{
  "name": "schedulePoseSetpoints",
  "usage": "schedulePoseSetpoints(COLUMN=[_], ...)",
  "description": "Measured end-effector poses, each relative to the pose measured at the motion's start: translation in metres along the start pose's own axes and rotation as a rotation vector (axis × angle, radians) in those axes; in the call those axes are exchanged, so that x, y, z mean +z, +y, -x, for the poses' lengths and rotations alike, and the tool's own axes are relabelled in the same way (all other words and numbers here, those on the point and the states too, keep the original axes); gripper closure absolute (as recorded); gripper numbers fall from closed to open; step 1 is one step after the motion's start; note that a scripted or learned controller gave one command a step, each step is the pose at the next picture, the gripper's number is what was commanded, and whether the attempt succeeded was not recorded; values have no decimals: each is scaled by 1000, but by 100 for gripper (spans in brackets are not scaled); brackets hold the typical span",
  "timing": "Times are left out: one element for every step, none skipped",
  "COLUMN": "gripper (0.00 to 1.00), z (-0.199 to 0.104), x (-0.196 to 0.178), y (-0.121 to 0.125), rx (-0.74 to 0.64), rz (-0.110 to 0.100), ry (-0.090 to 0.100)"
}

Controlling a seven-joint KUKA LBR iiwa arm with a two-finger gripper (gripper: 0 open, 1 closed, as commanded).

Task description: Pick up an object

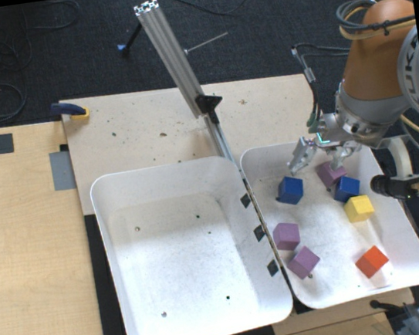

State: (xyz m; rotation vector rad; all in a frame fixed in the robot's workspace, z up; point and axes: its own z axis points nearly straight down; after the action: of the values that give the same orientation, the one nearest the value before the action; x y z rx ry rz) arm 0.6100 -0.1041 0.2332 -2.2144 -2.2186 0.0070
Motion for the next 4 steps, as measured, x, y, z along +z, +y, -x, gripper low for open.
schedulePoseSetpoints(gripper=[0, 0, 0, 0], z=[1, 2, 11, 11], x=[-2, 42, 93, 142], y=[1, 4, 4, 5], rx=[2, 3, 4, 6], rz=[5, 0, -1, 7], ry=[-1, -1, -1, -1])
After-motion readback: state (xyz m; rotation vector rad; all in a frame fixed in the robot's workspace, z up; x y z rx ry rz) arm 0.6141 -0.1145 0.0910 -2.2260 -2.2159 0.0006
